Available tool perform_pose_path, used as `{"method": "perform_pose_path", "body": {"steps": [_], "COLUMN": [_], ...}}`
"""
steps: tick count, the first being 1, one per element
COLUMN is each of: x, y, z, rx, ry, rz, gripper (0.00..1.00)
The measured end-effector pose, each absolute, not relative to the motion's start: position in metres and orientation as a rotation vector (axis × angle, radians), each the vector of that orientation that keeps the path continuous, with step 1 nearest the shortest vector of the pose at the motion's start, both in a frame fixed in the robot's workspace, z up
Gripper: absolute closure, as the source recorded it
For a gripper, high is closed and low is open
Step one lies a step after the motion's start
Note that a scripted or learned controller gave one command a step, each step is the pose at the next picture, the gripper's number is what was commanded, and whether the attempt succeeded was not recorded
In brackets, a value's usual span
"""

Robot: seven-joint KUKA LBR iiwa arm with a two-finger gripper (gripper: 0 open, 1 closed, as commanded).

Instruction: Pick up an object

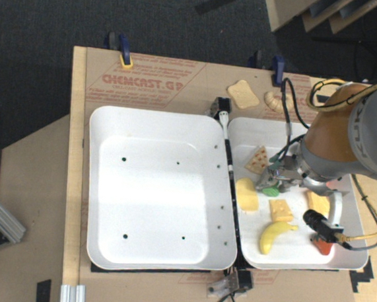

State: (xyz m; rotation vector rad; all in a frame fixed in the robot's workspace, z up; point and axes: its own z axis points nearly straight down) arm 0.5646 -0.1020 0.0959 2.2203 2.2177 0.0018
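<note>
- The arm reaches in from the right and its gripper is low inside the right bin, near the bin's middle.
- I cannot tell how the jaws stand; the wrist and cables hide them from above.
- Just below the gripper there is a small green thing, touching it or very close to it; I cannot tell which.
- Other objects lie in the same bin: a waffle piece up-left of the gripper, a yellow block below-left, a cracker below, and a banana nearer the front edge.
- The left bin is beside it, well apart from the gripper.
- Two beige pieces lie on the bench behind the bins.
- My judgement: the step is the descent or the grasp itself, most likely aimed at the green thing.
- The next move calls for closing on it firmly and lifting straight up, without pushing the yellow block or the cracker, which are near.
</note>
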Motion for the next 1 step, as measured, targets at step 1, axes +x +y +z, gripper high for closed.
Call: {"method": "perform_pose_path", "body": {"steps": [1], "x": [0.6731], "y": [-0.0468], "z": [0.1922], "rx": [2.202], "ry": [2.221], "rz": [0.020], "gripper": [1.00]}}
